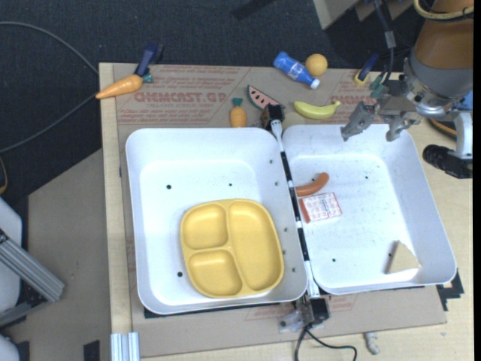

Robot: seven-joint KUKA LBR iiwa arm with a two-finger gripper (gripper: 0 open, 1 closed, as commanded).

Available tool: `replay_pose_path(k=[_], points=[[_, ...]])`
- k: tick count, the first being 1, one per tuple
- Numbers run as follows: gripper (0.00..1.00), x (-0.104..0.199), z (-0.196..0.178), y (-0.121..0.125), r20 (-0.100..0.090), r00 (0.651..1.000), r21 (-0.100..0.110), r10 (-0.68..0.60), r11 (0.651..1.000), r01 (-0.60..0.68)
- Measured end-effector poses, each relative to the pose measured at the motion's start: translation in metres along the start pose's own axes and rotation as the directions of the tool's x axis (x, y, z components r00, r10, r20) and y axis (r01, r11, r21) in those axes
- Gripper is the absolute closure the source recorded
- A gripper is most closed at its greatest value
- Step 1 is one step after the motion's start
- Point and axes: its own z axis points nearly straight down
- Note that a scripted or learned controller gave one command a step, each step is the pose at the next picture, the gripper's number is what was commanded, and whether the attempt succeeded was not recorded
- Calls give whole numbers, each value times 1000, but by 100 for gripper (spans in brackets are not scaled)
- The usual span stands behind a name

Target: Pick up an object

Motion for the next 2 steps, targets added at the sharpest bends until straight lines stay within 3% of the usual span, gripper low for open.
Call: replay_pose_path(k=[1,2], points=[[0,32,82,2,-1,1000,2,-1,1000,1],[0,13,180,-15,0,1000,0,1,1000,-1]])
